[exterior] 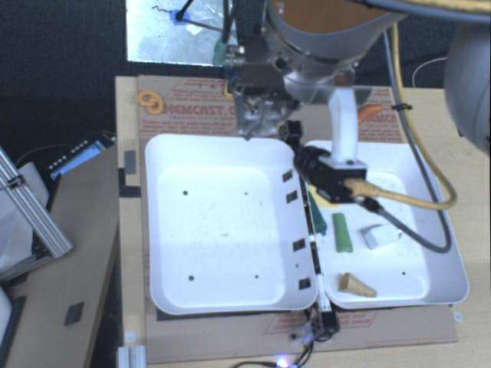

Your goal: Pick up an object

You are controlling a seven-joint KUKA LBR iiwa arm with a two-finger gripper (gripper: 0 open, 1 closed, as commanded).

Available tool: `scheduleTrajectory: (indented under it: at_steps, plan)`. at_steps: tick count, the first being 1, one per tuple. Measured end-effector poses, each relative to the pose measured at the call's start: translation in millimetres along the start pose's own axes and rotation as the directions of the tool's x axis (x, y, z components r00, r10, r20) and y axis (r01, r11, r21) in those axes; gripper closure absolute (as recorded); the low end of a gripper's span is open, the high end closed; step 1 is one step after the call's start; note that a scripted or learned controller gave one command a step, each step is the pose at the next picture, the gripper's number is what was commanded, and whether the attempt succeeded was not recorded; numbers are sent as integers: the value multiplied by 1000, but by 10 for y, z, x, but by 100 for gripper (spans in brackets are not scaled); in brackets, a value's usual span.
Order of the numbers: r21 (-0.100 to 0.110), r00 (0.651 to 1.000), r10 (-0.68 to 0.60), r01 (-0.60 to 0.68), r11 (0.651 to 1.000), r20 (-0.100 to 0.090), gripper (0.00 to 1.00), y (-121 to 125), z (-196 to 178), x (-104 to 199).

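End effector (pixel 265 121) hangs over the far rim of the left bin (pixel 222 228), near the corner where the two bins meet. Its fingers are a blur of metal against the cardboard, so I cannot tell if they are open or closed, and nothing is visibly held between them. The big grey and orange arm (pixel 330 14) covers the space above it.

Objects for picking lie in the right bin (pixel 437 282): a green stick (pixel 341 232) near the divider, a small white block (pixel 381 237) just beside it, and a tan cone-like piece (pixel 357 285) near the front rim. A white upright part with a black box (pixel 335 176) and a yellow cable (pixel 406 199) reaches over the far part of this bin, partly hiding something yellow below. On the tabletop (pixel 192 106) behind the bins lies an orange ring (pixel 151 101).
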State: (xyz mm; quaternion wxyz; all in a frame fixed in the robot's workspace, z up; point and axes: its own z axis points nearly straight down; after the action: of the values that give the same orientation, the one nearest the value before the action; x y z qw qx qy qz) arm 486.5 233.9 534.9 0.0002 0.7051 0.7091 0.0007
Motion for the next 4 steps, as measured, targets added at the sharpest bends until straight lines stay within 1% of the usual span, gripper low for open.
scheduleTrajectory:
  at_steps: [4]
  plan:
    - [0,1000,0,0,1000,0,100,0,0,-1]
